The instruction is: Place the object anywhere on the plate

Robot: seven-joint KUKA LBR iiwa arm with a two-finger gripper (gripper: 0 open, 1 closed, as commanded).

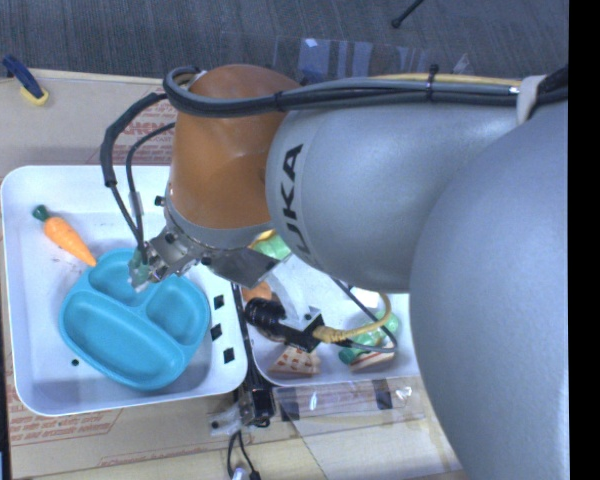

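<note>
A blue divided plate (130,333) lies in the left white bin (25,368), towards its front. An orange toy carrot (66,236) with a green top rests on the bin floor just behind the plate's left end. My gripper (144,266) hangs over the plate's back rim, between its two rear compartments, a short way right of the carrot. A small greenish speck shows at its tip, too small to identify. The arm's orange band and grey body hide most of the right bin.
In the right bin (400,373), partly hidden by the arm, lie a green item (276,247), a small orange piece (260,291), a tan wedge (294,362) and a green-and-brown item (368,354). The divider between the bins runs just right of the plate.
</note>
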